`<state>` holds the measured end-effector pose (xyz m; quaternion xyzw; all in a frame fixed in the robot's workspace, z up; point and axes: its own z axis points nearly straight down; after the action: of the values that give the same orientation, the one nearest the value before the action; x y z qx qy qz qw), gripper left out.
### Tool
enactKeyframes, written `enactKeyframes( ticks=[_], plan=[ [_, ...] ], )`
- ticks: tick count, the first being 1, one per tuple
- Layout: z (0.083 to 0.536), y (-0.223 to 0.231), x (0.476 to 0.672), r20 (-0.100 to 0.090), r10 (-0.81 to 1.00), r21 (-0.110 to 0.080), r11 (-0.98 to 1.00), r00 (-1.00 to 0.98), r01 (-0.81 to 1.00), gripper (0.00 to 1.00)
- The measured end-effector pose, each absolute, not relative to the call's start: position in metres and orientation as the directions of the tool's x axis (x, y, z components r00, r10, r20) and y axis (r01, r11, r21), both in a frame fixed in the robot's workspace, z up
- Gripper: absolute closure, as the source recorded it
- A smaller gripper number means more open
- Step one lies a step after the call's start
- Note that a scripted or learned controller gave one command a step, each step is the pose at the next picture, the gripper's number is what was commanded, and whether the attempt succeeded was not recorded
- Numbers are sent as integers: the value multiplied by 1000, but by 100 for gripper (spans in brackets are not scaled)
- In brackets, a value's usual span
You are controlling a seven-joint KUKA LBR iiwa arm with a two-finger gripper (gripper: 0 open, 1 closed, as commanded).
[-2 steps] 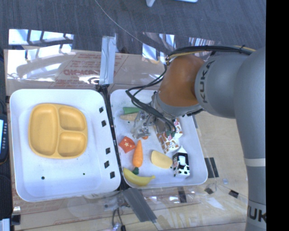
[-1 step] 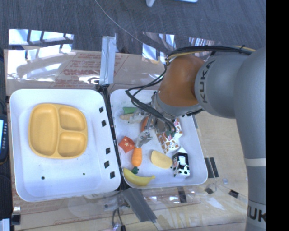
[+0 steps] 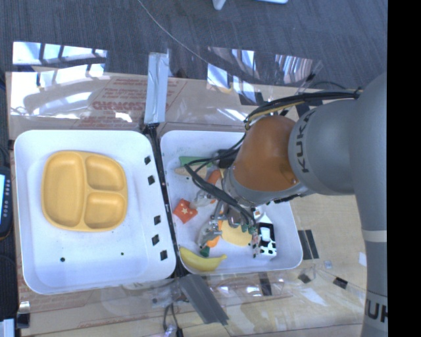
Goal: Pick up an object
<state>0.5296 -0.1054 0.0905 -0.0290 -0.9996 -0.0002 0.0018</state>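
Dark grey carpet floor beyond the surface. Cardboard sheet under glossy plastic; bright window-light reflections along the top edge.

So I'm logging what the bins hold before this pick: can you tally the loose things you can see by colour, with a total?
Yellow: 3, the divided plate, the banana, a rounded piece
Orange-red: 2, a block, a piece by the arm
Green: 1, a piece
Black-and-white: 1, a box
Total: 7 visible; the arm may hide more.

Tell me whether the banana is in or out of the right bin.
In: the banana lies inside the right bin, against its near wall.
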Motion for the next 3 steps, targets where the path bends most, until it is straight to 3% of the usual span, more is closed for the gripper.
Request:
enactKeyframes(
  ticks=[1, 2, 3],
  plan=[
    [101, -103, 532, 0, 49, 0, 999, -999, 49, 100],
    [101, -103, 532, 0, 49, 0, 999, -999, 49, 0],
    [91, -106, 498, 3, 162, 0, 987, -987, 162, 0]
  ],
)
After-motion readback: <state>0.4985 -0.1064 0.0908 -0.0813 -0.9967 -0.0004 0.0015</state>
